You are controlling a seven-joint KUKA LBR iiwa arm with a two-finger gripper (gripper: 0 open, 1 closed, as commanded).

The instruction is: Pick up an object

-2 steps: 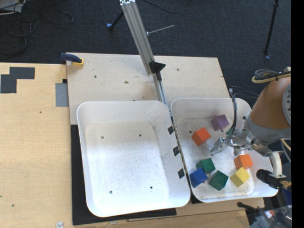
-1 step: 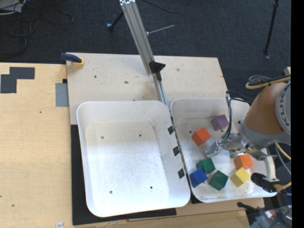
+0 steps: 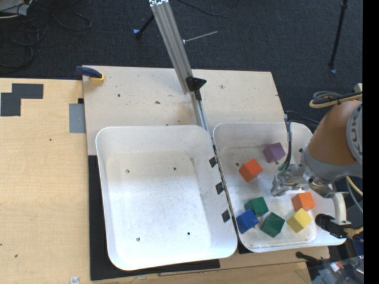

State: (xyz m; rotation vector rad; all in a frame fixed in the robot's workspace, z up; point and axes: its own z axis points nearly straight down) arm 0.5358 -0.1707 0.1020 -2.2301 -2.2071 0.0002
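Seven blocks (image 3: 251, 170) lie in the right bin (image 3: 237, 136); whether the jaws grip is unclear.

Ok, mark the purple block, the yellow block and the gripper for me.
purple block (image 3: 273, 152), camera view, on its top face.
yellow block (image 3: 299, 220), camera view, on its top face.
gripper (image 3: 283, 184), camera view, at its tip above the right bin's floor.
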